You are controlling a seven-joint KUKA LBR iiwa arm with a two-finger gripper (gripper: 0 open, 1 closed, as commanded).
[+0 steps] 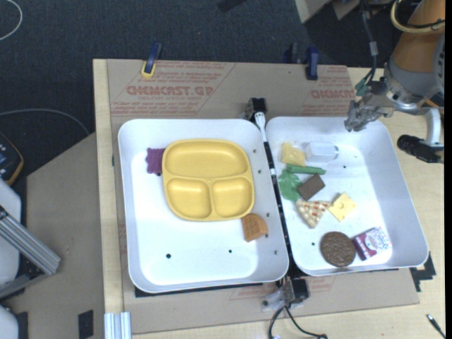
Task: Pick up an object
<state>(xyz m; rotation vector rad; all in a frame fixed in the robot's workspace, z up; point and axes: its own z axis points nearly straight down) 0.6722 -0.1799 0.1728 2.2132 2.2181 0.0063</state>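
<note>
A round brown cookie (337, 248) lies nearest the camera, in the front part of the right bin (406, 189), with a small purple-and-white packet (371, 241) just beside it on the right. In the left bin (138, 210), a small orange-brown waffle piece (254, 227) sits close to the front right corner of a yellow divided plate (208, 177). A purple scrap (154, 160) peeks out at the plate's left edge, touching it.

Further back in the right bin, a pizza slice (311, 210) and a yellow cheese wedge with holes (342, 207) lie near each other in the middle. Behind them a brown chocolate block (311, 186) rests against a green leafy piece (293, 182). Beyond those sit a pale yellow chunk (292, 154) and a clear, see-through object (321, 150), side by side.

At the far right corner of the right bin, the gripper (357, 121) hangs over the bin's rim, well apart from the food items. Nothing shows between its fingers; how far they are parted cannot be told from this angle. The grey arm with its orange band (422, 20) rises behind it. Both bins rest on a brown board surface (212, 83).
</note>
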